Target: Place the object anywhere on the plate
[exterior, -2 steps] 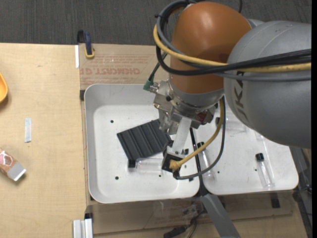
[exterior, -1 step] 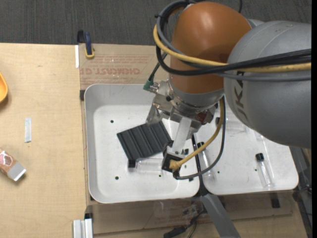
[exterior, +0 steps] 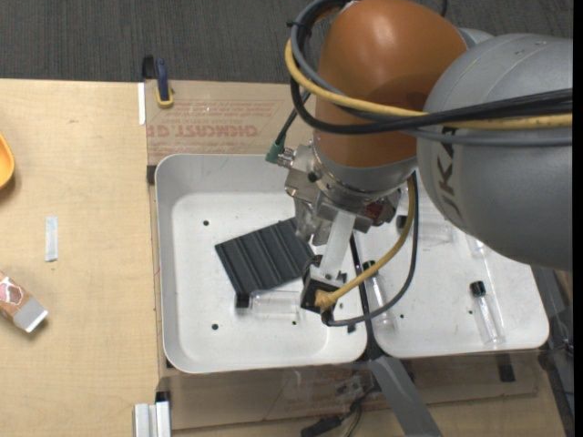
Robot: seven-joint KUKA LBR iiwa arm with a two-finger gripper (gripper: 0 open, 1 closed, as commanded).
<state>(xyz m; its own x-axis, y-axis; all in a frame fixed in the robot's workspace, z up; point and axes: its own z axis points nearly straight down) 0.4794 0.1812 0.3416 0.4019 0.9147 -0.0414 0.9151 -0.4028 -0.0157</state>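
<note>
A dark grey ribbed slab [exterior: 262, 255] lies flat and askew in the middle of the left bin [exterior: 182, 271]. A short clear tube [exterior: 274, 306] rests just in front of it, beside a small black piece [exterior: 242, 300] at the slab's near corner. My gripper [exterior: 308, 228] hangs below the orange wrist band, over the slab's right edge. The wrist and its bracket hide most of the gripper, so I cannot tell whether anything is in it.
The right bin [exterior: 519, 335] holds clear pen-like tubes, one with a black tip [exterior: 477, 289]. On the bench to the left lie an orange thing [exterior: 5, 164], a small pale strip [exterior: 52, 239] and an eraser-like block [exterior: 20, 304]. A blue clamp [exterior: 162, 82] stands behind the left bin.
</note>
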